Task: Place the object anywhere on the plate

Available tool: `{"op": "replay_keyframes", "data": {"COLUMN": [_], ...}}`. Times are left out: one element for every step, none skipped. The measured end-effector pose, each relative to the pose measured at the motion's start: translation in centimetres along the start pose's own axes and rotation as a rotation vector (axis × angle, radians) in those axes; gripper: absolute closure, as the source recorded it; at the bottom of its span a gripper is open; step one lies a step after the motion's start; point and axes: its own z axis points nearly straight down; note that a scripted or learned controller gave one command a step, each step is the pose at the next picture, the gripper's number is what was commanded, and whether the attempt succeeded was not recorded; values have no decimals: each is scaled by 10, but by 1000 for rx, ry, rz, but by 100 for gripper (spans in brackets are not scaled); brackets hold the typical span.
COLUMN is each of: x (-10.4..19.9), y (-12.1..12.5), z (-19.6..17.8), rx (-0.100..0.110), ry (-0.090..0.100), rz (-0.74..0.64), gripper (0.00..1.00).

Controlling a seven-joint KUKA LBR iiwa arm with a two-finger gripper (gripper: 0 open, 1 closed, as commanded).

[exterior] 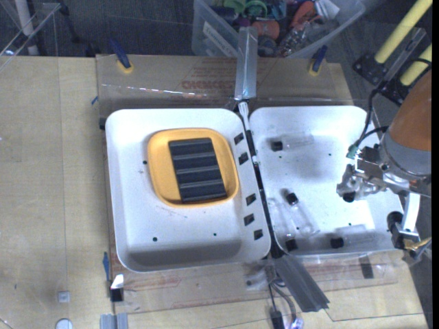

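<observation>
Camera view, claw (348, 192) near right bin (309, 115) edge, yellow plate (156, 170) well apart.

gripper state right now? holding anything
gripper: over the right bin, nothing visibly held; open or shut cannot be told.

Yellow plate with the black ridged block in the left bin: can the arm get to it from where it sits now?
Probably yes. The yellow plate lies open from above, and only the low divider between the bins separates it from the end effector over the right bin.
</observation>
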Motion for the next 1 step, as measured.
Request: {"op": "replay_keyframes", "data": {"x": [0], "y": [0], "z": [0], "rx": [0], "ry": [0], "rz": [0], "gripper": [0]}}
